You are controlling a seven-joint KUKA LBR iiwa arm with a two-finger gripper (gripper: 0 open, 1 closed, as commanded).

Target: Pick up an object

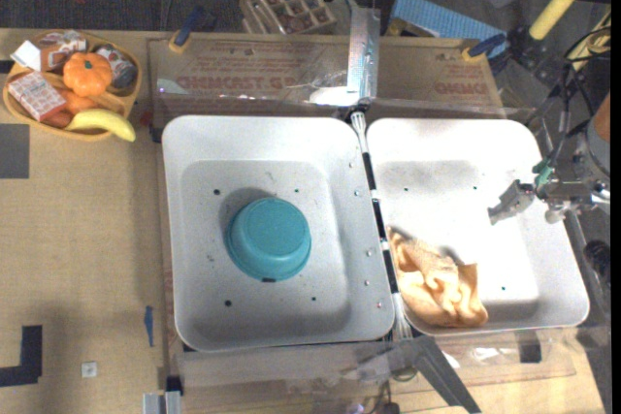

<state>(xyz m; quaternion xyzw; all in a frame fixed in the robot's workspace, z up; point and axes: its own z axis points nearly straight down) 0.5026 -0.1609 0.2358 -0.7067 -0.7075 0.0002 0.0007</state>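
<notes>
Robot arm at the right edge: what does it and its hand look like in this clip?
The hand is small, grey and metallic, with pale angular fingers over the right bin. A small teal-green spot sits just behind it, then a dark grey wrist block. Thin dark cables and rods run up and down past the wrist at the frame's right edge. Finer markings are too blurred to read.

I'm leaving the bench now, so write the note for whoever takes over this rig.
Gripper: above the right bin, near its right side, holding nothing; I cannot tell whether it is open or shut.
Things: a teal bowl lies upside down in the middle of the left bin. A crumpled orange cloth lies at the near left corner of the right bin.
Done: nothing picked up yet.
Left: choose one thing, probably the cloth as it is closer, grasp it and lift it.
</notes>
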